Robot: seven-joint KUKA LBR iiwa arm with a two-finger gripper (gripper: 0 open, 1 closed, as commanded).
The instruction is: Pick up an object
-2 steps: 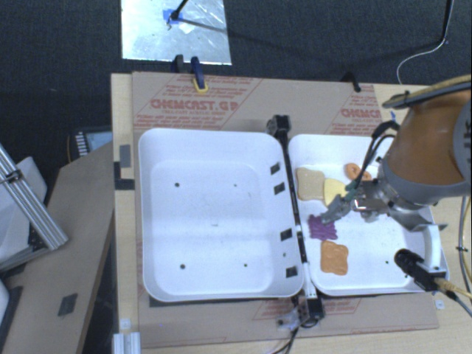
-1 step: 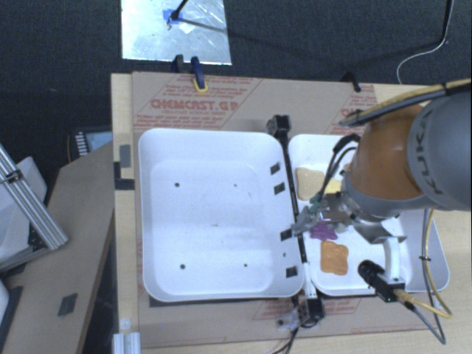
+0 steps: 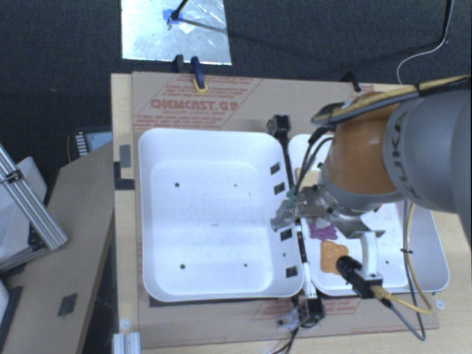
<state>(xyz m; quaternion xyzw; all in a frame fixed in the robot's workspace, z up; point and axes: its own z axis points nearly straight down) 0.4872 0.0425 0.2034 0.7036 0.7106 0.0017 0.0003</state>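
The grey arm with its orange band (image 3: 361, 153) reaches in from the right and hangs over the right bin (image 3: 424, 268). Its gripper (image 3: 313, 216) is low over that bin's left part, close to the wall shared with the left bin. A purple object (image 3: 323, 232) lies just beneath and beside the gripper. An orange object (image 3: 333, 254) lies in front of it, nearer the bin's front edge. I see nothing lifted between the fingers. Much of the right bin is hidden by the arm.
The left bin (image 3: 214, 212) is a shallow white tray with small dark specks. Both bins rest on a cardboard sheet (image 3: 199, 102). Cables (image 3: 402, 312) trail from the wrist past the front right. A metal plate (image 3: 173, 21) lies at the back.
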